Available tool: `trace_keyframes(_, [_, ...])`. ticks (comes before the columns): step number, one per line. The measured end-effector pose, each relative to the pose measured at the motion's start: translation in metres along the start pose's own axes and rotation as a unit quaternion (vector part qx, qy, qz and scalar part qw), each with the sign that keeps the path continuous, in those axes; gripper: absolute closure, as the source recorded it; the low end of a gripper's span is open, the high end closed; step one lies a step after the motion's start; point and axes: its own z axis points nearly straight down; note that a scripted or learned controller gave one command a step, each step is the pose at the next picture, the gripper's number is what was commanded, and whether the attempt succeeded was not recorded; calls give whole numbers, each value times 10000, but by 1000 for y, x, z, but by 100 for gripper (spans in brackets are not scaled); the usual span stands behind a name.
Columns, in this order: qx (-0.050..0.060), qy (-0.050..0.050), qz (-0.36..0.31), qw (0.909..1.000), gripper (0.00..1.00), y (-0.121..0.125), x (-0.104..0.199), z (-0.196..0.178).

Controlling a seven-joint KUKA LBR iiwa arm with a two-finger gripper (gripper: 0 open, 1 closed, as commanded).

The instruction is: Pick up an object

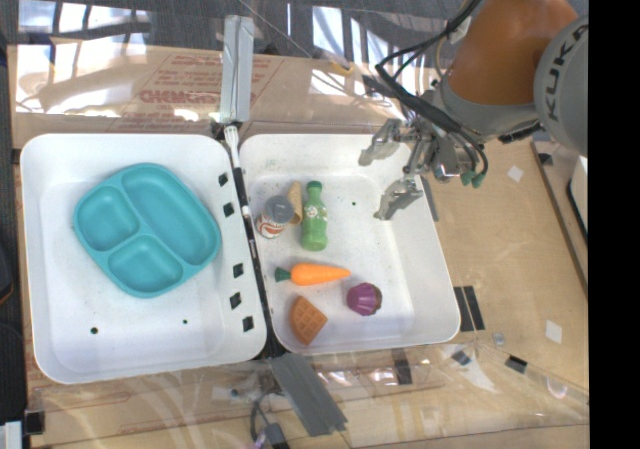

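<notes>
Arm poised over right bin, nothing grasped yet.

Grey arm with orange band reaches in over the right shallow white bin [440, 277]; left white bin [40, 237] bears a teal compartment plate [147, 227]. Two-finger gripper [390, 175] hangs spread and empty above the bin's bare upper right. Candidates lie well apart from it: green plastic bottle [315, 216] beside a small tin can [272, 217], orange toy carrot [315, 275], brown waffle piece [307, 319], purple round vegetable [364, 298]. Best bet, I judge: centre on the bottle across its narrow width, descend straight, close only once the fingers straddle it.
</notes>
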Motion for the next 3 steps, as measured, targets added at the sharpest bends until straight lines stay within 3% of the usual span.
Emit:
trace_keyframes(1, [-4, -42, 1471, 9891, 0, 40, 17, 122])
trace_keyframes(2, [-38, -171, 3291, 9441, 0, 79, 18, 133])
trace_keyframes(3, [-4, 15, 4020, 9156, 0, 73, 73, 148])
